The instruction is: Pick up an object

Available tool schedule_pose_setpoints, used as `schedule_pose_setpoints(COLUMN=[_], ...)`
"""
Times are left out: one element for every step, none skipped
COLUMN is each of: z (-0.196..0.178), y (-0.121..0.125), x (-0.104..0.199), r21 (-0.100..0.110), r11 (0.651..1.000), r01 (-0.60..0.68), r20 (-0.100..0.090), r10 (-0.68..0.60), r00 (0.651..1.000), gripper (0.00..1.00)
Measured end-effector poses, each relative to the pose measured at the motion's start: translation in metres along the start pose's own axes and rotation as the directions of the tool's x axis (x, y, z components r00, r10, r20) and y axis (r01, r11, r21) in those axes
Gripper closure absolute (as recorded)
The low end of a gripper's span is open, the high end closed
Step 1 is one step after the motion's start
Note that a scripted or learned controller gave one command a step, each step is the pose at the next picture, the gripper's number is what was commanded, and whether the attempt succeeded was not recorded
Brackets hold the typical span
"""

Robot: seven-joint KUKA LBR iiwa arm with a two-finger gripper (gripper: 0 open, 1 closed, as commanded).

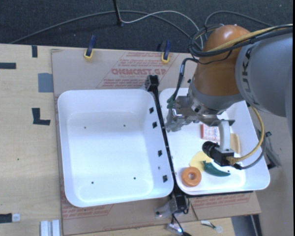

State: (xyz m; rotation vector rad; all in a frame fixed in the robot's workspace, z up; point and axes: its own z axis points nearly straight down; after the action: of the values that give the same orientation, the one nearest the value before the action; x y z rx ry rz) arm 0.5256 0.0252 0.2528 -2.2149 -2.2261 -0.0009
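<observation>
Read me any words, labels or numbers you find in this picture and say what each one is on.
"CHEMCAST GP", red print on the brown board under the bins; the smaller lines around it are too blurred to read.
"UK", the visible part of a word on the grey arm, cut off by the arm's curve.
Red print on the white packet in the right bin: unreadable.

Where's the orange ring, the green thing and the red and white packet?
Orange ring (191, 176), camera view, on its top face.
Green thing (217, 170), camera view, on its curved body.
Packet (209, 132), camera view, on its label.
</observation>
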Motion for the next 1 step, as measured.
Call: schedule_pose_setpoints(z=[0.0128], y=[0.0428], x=[0.0611], r21=[0.001], r11=[1.0], r01=[0.0], r20=[0.001], r10=[0.0], r00=[1.0], gripper=[1.0])
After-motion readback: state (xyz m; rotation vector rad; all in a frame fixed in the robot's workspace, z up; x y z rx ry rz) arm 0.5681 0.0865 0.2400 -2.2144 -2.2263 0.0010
